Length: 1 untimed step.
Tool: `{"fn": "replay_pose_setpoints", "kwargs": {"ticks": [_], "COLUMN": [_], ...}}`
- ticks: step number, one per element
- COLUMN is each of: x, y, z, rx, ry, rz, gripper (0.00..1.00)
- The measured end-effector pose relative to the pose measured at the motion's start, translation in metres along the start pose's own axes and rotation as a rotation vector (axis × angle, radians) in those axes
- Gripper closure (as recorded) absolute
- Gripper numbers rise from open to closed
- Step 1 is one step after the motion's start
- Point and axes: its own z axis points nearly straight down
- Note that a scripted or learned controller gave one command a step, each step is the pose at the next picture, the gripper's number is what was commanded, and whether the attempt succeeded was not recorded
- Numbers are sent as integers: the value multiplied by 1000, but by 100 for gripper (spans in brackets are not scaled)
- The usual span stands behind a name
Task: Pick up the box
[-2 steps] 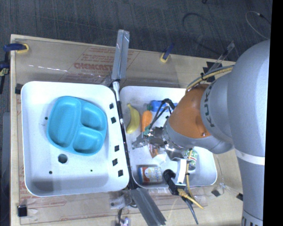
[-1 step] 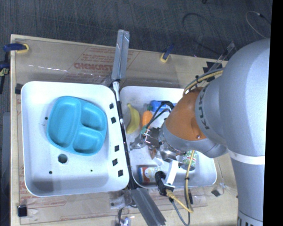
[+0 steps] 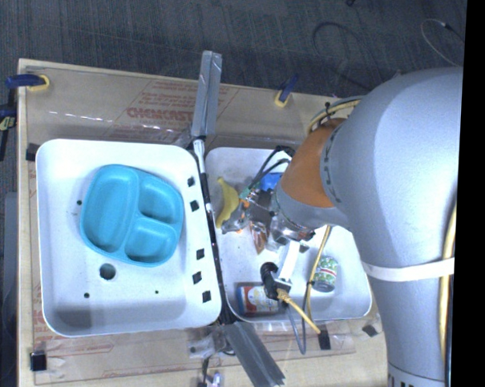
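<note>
Jaws: we cannot tell whether they are spread or pressed together; the wrist (image 3: 293,231) hangs over the middle of the right bin (image 3: 346,301) and hides its own tip, so we claim no grasp.

Box: our best guess is the small dark pack with a red and white label (image 3: 258,298), lying flat near the front wall of the right bin, just below the wrist and beside the black and yellow cable fitting (image 3: 275,282). We name it the box as a judgement; its shape is partly covered.

Neighbours: a banana (image 3: 226,198) lies near the bin's left wall, a crumpled foil-like wrapper (image 3: 241,221) next to it, something blue (image 3: 269,182) behind, and a small round green and white thing (image 3: 326,272) to the right of the cable.

Left bin: it (image 3: 61,301) carries a blue divided tray (image 3: 133,214), well apart from the work.

Surface: a bench (image 3: 110,103) with clamps at its edges.

Step in hand: we judge the arm is settling over the clutter, the box not yet lifted.

Doing it well: we would centre over the box, turn the wrist so the jaws close across its short side, descend straight, keep clear of the front wall and the cable, and confirm the box rises before moving away.

Risk: the wrapper or banana may be caught instead.
</note>
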Motion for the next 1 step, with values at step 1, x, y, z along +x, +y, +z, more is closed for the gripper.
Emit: {"fn": "replay_pose_setpoints", "kwargs": {"ticks": [1], "x": [-37], "y": [-43], "z": [-8], "rx": [13], "ry": [-2], "rz": [49], "gripper": [0]}}
